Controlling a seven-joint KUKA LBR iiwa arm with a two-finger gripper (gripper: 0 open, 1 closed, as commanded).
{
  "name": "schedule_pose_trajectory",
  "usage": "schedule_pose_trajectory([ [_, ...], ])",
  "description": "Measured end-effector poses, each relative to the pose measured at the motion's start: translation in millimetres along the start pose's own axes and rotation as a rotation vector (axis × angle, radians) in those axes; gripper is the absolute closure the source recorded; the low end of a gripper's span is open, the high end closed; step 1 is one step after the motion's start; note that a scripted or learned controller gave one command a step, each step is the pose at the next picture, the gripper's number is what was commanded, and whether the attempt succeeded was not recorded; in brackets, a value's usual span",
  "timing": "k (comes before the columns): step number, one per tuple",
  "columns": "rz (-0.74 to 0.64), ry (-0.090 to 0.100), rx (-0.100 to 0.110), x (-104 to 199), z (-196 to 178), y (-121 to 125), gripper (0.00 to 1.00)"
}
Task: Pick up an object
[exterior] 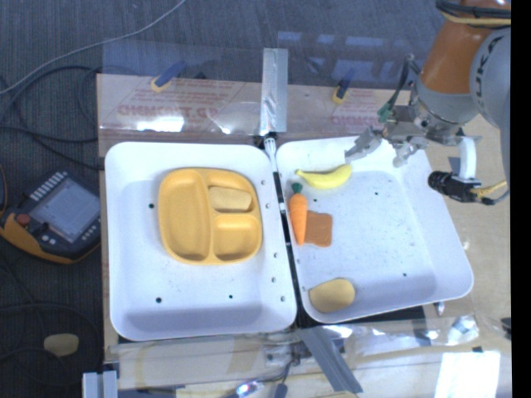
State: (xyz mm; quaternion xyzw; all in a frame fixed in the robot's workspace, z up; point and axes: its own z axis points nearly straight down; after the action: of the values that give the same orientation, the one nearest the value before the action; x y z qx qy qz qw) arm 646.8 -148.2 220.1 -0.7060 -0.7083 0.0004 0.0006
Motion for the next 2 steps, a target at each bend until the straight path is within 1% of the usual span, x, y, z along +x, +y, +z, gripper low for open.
schedule_pose_trajectory([
  [1, 0.034, -0.008, -0.024, 4.1, 113.9, 26.9, 0.0],
  [2, -0.102, -0.013, -0.026, 6.5, 120.4, 29.3, 0.0],
])
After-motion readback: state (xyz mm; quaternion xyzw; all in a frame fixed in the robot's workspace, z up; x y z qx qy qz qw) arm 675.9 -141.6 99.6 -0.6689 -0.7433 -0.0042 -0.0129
